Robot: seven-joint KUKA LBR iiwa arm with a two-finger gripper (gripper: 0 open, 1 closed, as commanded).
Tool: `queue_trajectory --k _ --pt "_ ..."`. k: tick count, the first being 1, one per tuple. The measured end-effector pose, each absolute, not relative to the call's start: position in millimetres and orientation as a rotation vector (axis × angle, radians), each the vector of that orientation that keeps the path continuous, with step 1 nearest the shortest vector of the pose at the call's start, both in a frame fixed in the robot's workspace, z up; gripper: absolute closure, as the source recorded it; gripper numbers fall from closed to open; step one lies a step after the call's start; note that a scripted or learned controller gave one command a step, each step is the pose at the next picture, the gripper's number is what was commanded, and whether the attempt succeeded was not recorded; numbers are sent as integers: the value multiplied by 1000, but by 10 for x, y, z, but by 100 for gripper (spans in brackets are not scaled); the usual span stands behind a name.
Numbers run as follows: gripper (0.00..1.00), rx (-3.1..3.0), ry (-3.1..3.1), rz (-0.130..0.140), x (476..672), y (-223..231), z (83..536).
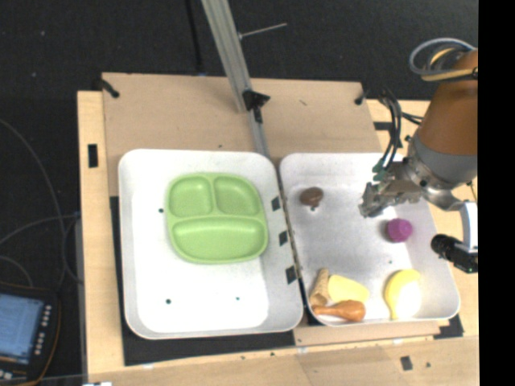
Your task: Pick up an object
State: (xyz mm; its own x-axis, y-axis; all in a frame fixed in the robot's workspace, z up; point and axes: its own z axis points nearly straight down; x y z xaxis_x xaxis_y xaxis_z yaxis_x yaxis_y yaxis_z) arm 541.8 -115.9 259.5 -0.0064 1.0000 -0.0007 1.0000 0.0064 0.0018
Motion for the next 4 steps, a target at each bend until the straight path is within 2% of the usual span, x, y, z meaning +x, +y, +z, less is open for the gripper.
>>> queue_trajectory --k 1,3,4 --pt "100 2212 2229 3 5641 -599 2633" --pt "100 2214 2227 2 6067 244 2390" --pt "100 2213 2229 3 6220 791 2415"
